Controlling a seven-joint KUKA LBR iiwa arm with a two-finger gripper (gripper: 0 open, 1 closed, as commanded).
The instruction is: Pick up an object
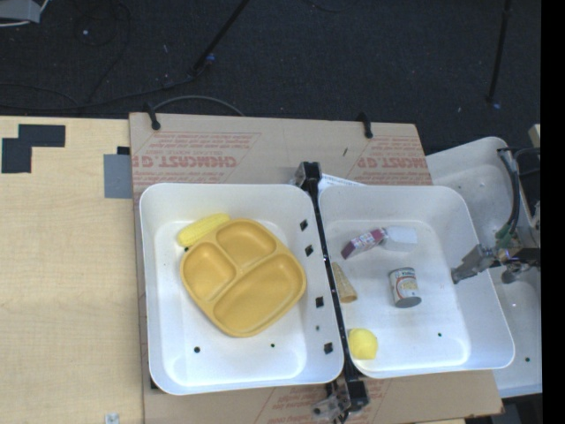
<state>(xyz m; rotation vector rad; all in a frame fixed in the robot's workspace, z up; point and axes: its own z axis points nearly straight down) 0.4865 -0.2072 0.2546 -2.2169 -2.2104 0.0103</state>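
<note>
Camera view: can (404, 287) left of fingers (468, 266).

Here is your count, operator:
White bins: two (168, 228) (459, 215)
Yellow divided trays: one (243, 276)
Bananas: one (201, 229)
Cans: one (404, 287)
Bottles: one (378, 239)
Yellow balls: one (363, 344)
Tan blocks: one (342, 283)

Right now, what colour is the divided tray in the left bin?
Yellow divided tray, clearest in the camera view.

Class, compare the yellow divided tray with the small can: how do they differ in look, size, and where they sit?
The tray is yellow, wide and flat with three compartments; the can is a silvery cylinder with a label. The tray is far bigger than the can. The tray lies in the left bin; the can stands in the right bin. Both rest on a white bin floor, untouched by the gripper.
</note>
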